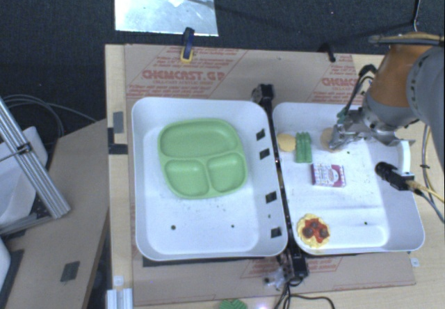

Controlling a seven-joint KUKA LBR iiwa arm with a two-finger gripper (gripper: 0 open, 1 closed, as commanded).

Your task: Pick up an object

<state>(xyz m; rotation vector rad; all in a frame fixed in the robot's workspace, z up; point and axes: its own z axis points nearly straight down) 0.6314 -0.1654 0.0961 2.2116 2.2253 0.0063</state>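
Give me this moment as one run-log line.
gripper: low in right bin, far side, by tan round piece | grasp: unconfirmed | loose: green block, red packet, pizza toy | left bin: green tray

Arm entered from the right, grey links bent downward, orange band above the wrist visible near the upper right edge. Wrist angled down and to the left. Gripper (338, 139) sat low at the end of the arm, pointing downward; finger state was not discernible.
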